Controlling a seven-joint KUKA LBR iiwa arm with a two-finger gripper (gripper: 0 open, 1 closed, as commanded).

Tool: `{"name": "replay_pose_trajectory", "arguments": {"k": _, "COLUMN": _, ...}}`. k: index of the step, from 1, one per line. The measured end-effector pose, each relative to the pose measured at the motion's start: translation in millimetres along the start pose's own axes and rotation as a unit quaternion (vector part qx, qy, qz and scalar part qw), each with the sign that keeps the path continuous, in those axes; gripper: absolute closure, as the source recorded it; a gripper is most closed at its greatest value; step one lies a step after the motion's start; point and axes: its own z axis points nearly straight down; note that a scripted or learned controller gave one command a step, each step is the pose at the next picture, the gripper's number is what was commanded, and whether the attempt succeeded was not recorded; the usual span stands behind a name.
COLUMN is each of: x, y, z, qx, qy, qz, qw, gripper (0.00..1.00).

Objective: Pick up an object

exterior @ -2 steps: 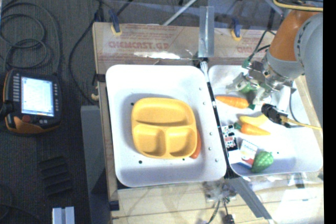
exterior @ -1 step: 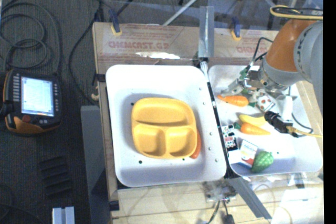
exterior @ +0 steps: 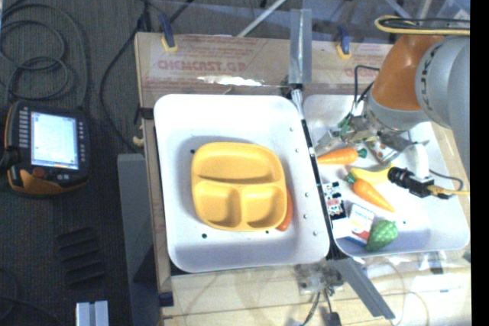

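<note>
In the right bin [exterior: 447,237] an orange carrot [exterior: 338,156] lies near the left wall. A second carrot [exterior: 372,192] lies below it at a slant. A green knobbly toy [exterior: 382,234] rests at the bin's front beside a small white, blue and red box [exterior: 358,219]. My gripper [exterior: 350,132] hangs low over the bin's back left, just above the first carrot, and I see nothing held in it. The grey arm with its orange band [exterior: 401,80] hides the bin's back right.
The left bin [exterior: 176,240] holds a yellow divided tray [exterior: 238,185], and a small orange thing [exterior: 285,222] peeks out at its lower right edge. A small black and white piece [exterior: 333,198] lies by the right bin's left wall.
</note>
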Motion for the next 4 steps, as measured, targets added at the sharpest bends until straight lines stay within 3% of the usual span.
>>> {"name": "replay_pose_trajectory", "arguments": {"k": 1, "x": -26.6, "y": -44.4, "z": -0.1, "qx": 0.002, "qy": 0.003, "qz": -0.006, "qw": 1.0, "gripper": 0.0}}
{"name": "replay_pose_trajectory", "arguments": {"k": 2, "x": -26.2, "y": -43.8, "z": -6.3, "qx": 0.002, "qy": 0.005, "qz": -0.006, "qw": 1.0, "gripper": 1.0}}
{"name": "replay_pose_trajectory", "arguments": {"k": 3, "x": -18.4, "y": -79.4, "z": -1.4, "qx": -0.001, "qy": 0.002, "qz": -0.065, "qw": 0.9979, "gripper": 1.0}}
{"name": "replay_pose_trajectory", "arguments": {"k": 4, "x": 38.1, "y": -78.8, "z": -101.5, "qx": 0.01, "qy": 0.009, "qz": -0.049, "qw": 0.9987, "gripper": 1.0}}
